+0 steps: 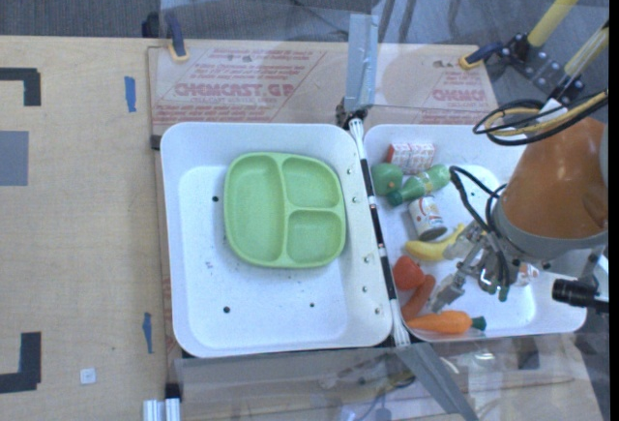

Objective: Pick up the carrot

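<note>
The carrot [443,322] is orange with a green stub at its right end. It lies flat along the front wall of the right bin [556,317]. My gripper [462,276] hovers just above and behind it, tilted toward the lower left. It is open, with nothing between its fingers. The lower fingertip [447,295] sits a short way above the carrot, apart from it. The orange-banded wrist [561,187] covers the right part of the bin.
Beside the carrot lie a red pepper [406,271] and a reddish piece [419,297]. A banana [433,248], a small can [426,214], green vegetables [411,183] and a white-red box [411,155] crowd the bin's left half. A green divided plate [285,209] sits in the left bin [193,293].
</note>
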`<state>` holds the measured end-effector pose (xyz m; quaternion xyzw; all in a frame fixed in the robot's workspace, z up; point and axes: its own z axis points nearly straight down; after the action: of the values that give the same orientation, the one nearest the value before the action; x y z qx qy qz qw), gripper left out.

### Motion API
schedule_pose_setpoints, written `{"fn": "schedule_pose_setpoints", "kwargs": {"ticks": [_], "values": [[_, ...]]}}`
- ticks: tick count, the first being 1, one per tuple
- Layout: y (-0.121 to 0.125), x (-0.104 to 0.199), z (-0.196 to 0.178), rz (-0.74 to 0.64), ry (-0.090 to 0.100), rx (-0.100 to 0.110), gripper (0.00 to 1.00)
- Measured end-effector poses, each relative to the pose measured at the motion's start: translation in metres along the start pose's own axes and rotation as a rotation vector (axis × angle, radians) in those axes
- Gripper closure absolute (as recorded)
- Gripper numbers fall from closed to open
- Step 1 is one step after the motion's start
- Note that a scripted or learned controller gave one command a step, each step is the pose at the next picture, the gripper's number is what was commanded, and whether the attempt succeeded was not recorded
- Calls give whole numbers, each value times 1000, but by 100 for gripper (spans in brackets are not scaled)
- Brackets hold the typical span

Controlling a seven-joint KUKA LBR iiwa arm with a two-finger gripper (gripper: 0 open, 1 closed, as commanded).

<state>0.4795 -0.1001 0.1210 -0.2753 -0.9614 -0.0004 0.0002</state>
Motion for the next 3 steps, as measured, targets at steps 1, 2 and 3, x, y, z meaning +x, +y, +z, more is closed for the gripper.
{"fn": "schedule_pose_setpoints", "kwargs": {"ticks": [1,2,3], "values": [[-65,-71,32,-295,-15,-3,0],[-51,-39,31,-402,-21,-2,0],[-50,-42,19,-398,-33,-5,100]]}}
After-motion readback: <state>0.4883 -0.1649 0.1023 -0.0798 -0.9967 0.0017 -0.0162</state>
